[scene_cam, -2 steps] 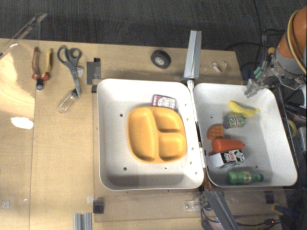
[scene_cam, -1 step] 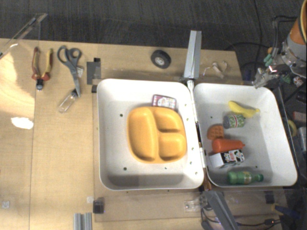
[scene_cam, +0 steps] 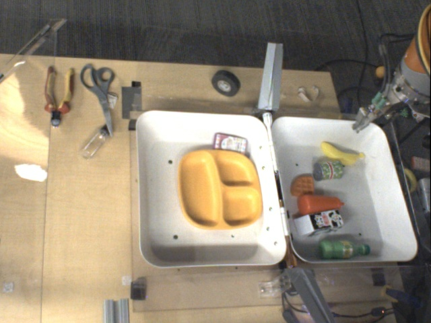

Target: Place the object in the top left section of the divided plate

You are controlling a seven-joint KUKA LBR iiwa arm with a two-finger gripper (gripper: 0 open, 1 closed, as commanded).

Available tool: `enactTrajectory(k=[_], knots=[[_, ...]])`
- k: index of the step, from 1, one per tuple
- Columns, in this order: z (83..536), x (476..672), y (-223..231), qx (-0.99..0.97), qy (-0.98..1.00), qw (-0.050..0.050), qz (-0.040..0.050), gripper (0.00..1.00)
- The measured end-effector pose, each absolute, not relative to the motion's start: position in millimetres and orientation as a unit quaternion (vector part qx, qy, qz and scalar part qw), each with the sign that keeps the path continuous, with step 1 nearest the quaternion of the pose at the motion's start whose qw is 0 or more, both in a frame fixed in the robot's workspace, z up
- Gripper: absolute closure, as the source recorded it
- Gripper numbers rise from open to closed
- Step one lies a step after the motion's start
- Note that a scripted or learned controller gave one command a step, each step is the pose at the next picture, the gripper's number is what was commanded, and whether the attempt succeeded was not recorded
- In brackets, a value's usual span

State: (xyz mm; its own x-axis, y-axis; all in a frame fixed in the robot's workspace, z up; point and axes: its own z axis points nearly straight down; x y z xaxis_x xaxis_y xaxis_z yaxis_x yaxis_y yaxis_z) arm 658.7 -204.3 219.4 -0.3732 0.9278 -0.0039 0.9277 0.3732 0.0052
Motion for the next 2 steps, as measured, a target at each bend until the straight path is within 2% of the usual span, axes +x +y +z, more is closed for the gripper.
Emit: enactTrajectory(k=[1, 2], knots=[[192, 670.5, -204, 0.52, 0.854, 0.003, 0.0011, 1.0], [206, 670.5, -204, 0.523, 0.852, 0.004, 0.0014, 1.0]])
